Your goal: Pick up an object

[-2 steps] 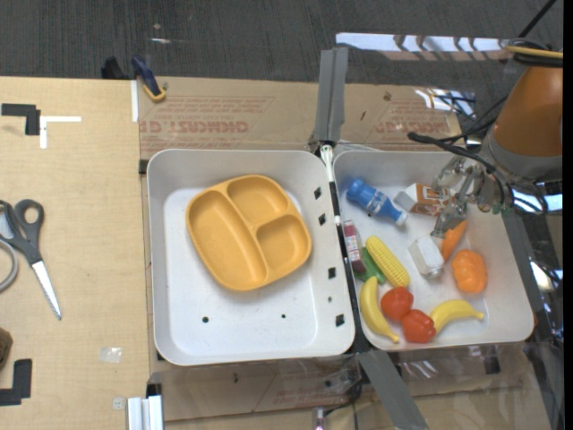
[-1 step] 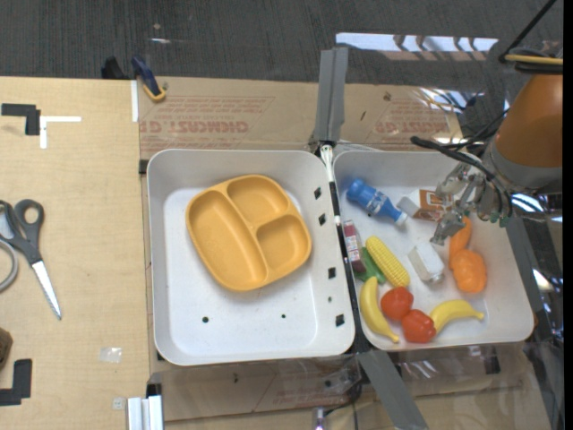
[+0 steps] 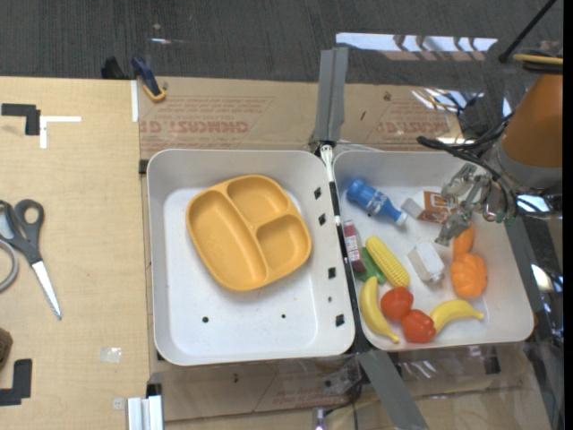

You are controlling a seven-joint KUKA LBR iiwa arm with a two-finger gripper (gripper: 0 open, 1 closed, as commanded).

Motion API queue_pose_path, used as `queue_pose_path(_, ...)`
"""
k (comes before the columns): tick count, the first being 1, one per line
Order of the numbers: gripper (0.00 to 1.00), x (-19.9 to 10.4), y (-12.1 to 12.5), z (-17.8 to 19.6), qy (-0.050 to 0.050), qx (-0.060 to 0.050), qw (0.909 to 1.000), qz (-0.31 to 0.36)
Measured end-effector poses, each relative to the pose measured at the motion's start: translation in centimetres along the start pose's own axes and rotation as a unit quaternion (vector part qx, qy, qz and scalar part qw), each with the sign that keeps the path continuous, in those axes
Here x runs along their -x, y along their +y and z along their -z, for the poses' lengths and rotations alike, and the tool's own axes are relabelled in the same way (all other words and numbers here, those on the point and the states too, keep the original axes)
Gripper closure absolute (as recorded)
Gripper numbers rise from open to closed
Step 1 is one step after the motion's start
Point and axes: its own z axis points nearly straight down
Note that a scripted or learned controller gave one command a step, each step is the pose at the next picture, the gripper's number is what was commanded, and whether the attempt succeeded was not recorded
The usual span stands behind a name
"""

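Observation:
The right bin (image 3: pixel 515 325) holds several toy foods. A blue bottle (image 3: pixel 374 201) lies at its back left, with a corn cob (image 3: pixel 387 260) in front of it. Two red tomatoes (image 3: pixel 405 313) sit between a yellow banana (image 3: pixel 372 310) and a second banana (image 3: pixel 455 313). An orange pumpkin-like piece (image 3: pixel 469 275) and a small orange carrot (image 3: pixel 463 241) lie at the right, beside a white block (image 3: pixel 426 262). A brown packet (image 3: pixel 435 206) lies at the back. My gripper (image 3: pixel 455 225) hangs low over the packet and carrot, with nothing visibly held.
The left bin (image 3: pixel 166 267) holds a yellow divided plate (image 3: pixel 248 231). A grey divider (image 3: pixel 333 97) runs between the bins. Scissors (image 3: pixel 31 249) lie on the wooden bench at the left. The arm's orange band (image 3: pixel 537 124) stands above the right bin's back corner.

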Motion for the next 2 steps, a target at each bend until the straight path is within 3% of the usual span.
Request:
queue_pose_path(1, 0.0, -0.1, -0.7, 0.0, 0.0, 0.0, 0.9986, -0.053)
queue_pose_path(2, 0.0, -1.7, -0.3, 0.2, -0.005, -0.003, 0.9978, -0.066)
